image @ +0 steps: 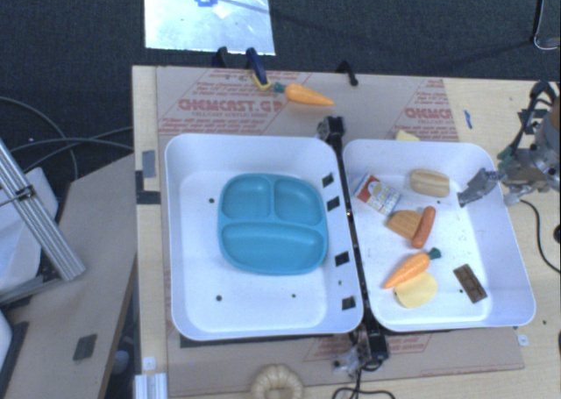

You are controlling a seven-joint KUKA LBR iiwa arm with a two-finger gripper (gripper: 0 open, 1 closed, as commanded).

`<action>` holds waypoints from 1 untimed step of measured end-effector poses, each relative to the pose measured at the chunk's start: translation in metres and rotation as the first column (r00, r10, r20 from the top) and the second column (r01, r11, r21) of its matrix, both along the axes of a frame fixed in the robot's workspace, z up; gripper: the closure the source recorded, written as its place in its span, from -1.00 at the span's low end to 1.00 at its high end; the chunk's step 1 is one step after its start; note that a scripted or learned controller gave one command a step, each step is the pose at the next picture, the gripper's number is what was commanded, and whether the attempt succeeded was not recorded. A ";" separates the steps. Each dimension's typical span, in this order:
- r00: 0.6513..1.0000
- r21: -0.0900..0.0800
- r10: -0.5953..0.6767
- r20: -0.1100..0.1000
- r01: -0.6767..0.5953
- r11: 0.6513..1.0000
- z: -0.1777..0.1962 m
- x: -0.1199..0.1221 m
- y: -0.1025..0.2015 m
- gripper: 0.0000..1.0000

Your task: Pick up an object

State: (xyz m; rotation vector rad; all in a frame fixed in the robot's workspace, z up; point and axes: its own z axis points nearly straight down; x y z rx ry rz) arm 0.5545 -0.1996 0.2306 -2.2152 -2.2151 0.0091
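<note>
Several toy foods lie scattered in the right bin [517,296]: a tan bread roll [429,182] near the upper middle, a small red-and-white packet [377,195] to its left, an orange sausage [423,226] lying against a tan wedge [404,224] at the centre, a carrot [408,270] with a green top below them, touching a pale yellow slice [415,291], and a brown chocolate bar [470,283] toward the lower right corner. The gripper [479,186] hangs over the bin's upper right edge, just right of the bread roll and apart from it; nothing sits between its grey fingers, and whether they are spread or closed I cannot tell at this angle. The arm [536,153] comes in from the right. In the left bin [188,213] rests a blue divided plate [273,223] with three compartments. Beyond the bins, on the cardboard sheet [219,108], a second carrot [303,95] lies near a blue-handled tool [256,64]. A pale yellow piece [406,135] sits just outside the right bin's top rim, and a braided beige ring [279,382] shows at the bottom edge.
</note>
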 end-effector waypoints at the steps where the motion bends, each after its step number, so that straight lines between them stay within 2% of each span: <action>1: 1.000 -0.003 0.003 0.012 -0.003 1.000 0.007 0.003 0.001 -1.00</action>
